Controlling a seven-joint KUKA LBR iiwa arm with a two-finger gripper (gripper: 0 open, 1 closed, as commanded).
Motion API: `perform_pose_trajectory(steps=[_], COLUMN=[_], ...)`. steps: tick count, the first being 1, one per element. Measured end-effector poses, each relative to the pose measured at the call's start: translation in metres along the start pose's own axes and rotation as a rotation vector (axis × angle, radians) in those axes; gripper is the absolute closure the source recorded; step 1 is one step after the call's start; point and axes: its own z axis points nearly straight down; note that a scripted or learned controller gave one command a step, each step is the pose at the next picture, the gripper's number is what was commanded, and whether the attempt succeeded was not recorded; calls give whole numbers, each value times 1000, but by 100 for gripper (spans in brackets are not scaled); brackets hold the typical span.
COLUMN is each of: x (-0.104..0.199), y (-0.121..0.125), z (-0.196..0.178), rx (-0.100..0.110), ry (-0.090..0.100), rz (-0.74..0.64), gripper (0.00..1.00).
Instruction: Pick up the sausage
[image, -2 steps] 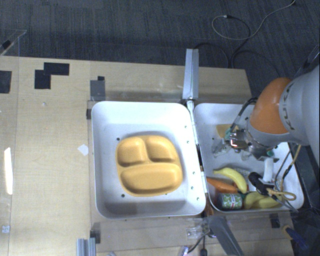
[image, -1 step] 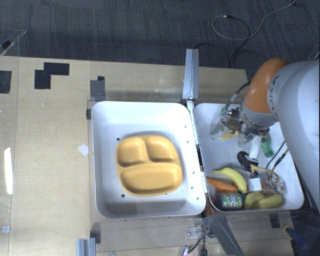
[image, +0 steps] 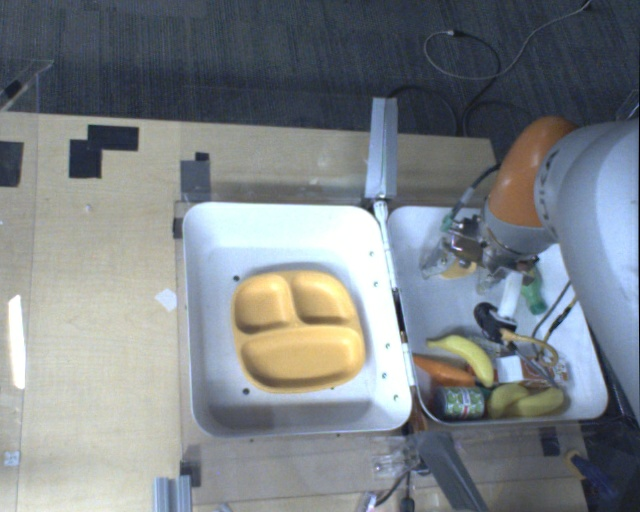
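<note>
Camera view, Operator: State the location of the sausage.

Technician: The sausage (image: 443, 370), an orange-red elongated item, lies in the right bin (image: 415, 235) at the bin's 7 o'clock area, close to the left wall. It lies nearly level across the view.

Operator: List adjacent items.

Technician: A banana (image: 470, 355) lies at the sausage's 1 o'clock, touching or overlapping its upper edge. A green can (image: 462, 403) lies on its side at the sausage's 5 o'clock, just beside it. A yellow-green fruit (image: 527, 401) lies at the can's 3 o'clock, against the bin's near wall. A small green item (image: 534, 296) sits at the bin's 3 o'clock area, partly hidden.

Operator: Report the claw.

Technician: The claw (image: 452, 252) is over the right bin at the sausage's 12 o'clock, well apart from it. Whether it is open or closed cannot be determined. Nothing is visibly gripped. The arm (image: 600, 230) enters from 3 o'clock, with its orange band (image: 525, 175) above the wrist.

Operator: Report the remaining area.

Technician: The left bin (image: 210, 300) sits at the right bin's 9 o'clock, walls touching. It holds a yellow compartment plate (image: 298, 330) at its centre. Both bins rest on the tabletop (image: 90, 330).
</note>
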Motion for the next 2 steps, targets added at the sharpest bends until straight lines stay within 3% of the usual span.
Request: perform_pose_trajectory(steps=[1,2], x=[26,4], y=[-18,30], z=[-98,-1], rx=[5,3], ry=[0,-1], rz=[-125,-190], gripper=[0,0])
